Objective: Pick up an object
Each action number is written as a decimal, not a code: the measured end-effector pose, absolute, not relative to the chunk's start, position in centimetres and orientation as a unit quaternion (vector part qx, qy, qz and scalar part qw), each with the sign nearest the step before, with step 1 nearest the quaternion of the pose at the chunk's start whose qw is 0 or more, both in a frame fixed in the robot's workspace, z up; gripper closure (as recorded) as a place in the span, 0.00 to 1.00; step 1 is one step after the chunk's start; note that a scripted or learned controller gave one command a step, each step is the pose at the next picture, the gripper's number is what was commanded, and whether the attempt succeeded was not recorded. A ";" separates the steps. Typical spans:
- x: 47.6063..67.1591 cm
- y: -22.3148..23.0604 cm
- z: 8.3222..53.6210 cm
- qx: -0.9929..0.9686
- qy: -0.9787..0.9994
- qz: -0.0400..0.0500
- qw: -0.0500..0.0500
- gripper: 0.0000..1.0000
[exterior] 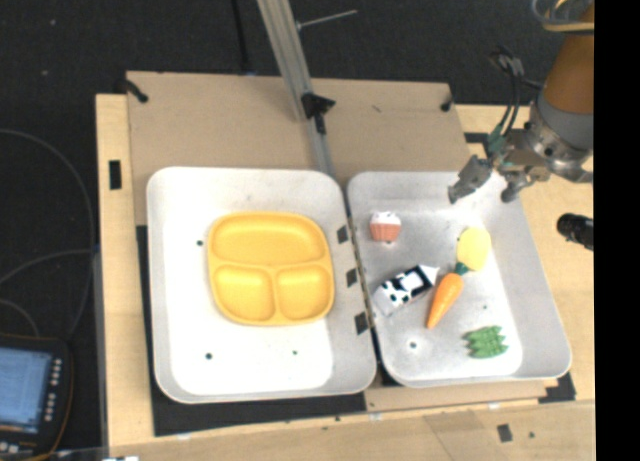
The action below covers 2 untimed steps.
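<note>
The surface (250, 119) carries two white bins side by side. The left bin (180, 349) holds a yellow tray (270, 267) with three compartments, set near the bin's middle. The right bin (530, 339) holds five small things.

In the right bin, a carrot (444, 298) lies tilted near the middle, its green top touching or just beside a lemon (474, 247) toward the right edge. A black-and-white carton (405, 286) lies just left of the carrot, near the bin's left edge. A green item (486, 342) sits near the front right corner, apart from the rest. A cupcake (385, 227) stands toward the back left corner.

The arm (568, 84) is seen over the back right corner of the right bin. The tool (492, 181) is positioned above that corner, with its fingers spread wide and nothing between them. It is well apart from every item; the lemon is nearest.

No item is judged to have been grasped or lifted: all five rest on the bin floor. The whole task remains: a target must be chosen, the tool lowered over it, closed and raised.
</note>
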<state>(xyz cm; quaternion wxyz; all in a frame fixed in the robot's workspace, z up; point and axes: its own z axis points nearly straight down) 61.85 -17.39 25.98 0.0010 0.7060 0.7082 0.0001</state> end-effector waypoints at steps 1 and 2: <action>61.8 -17.4 26.0 0.706 0.708 0.000 0.001 0.00; 62.0 -17.6 19.7 0.707 0.707 -0.002 -0.001 0.00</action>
